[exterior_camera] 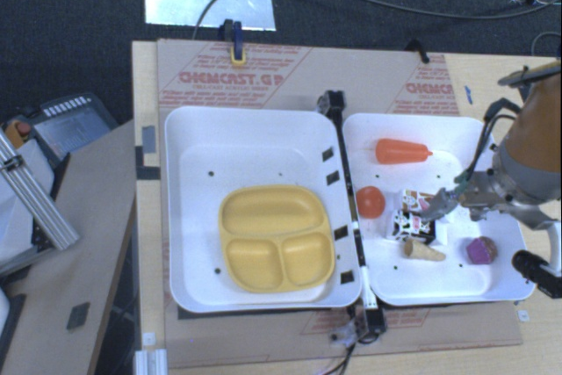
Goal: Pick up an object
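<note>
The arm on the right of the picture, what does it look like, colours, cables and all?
The arm is bulky and rounded, its body showing orange-brown at the frame's edge, with grey metallic parts toward the wrist. Thin dark cables loop along its upper side. The gripper is slim, grey and metallic, tapering to a narrow tip.

Just left of the two-finger gripper (436,205), a black-and-white printed packet (413,218); farther left a red ball (371,202); behind, an orange carrot (403,152); nearer, a tan wedge (425,252); right, a purple lump (480,251).
</note>
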`<state>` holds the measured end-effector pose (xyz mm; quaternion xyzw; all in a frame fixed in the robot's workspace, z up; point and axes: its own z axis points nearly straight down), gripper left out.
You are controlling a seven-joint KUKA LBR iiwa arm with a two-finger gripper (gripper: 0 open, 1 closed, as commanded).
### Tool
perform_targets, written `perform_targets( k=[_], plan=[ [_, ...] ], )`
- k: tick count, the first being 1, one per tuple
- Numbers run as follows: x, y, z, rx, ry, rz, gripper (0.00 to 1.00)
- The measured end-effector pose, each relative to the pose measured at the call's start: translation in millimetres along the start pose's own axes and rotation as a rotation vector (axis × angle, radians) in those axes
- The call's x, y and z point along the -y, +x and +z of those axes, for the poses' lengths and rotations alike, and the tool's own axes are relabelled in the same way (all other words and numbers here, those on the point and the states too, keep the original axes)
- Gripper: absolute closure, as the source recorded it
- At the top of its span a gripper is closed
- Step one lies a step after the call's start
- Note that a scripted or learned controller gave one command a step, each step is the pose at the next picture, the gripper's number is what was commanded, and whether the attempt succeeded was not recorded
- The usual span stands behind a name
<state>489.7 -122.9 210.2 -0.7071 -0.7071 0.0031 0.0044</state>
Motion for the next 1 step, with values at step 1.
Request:
perform_targets(
  k=[1],
  plan=[
    [-2.7, 0.3, -5.5, 0.002, -0.012, -0.003, 0.00]
  ],
)
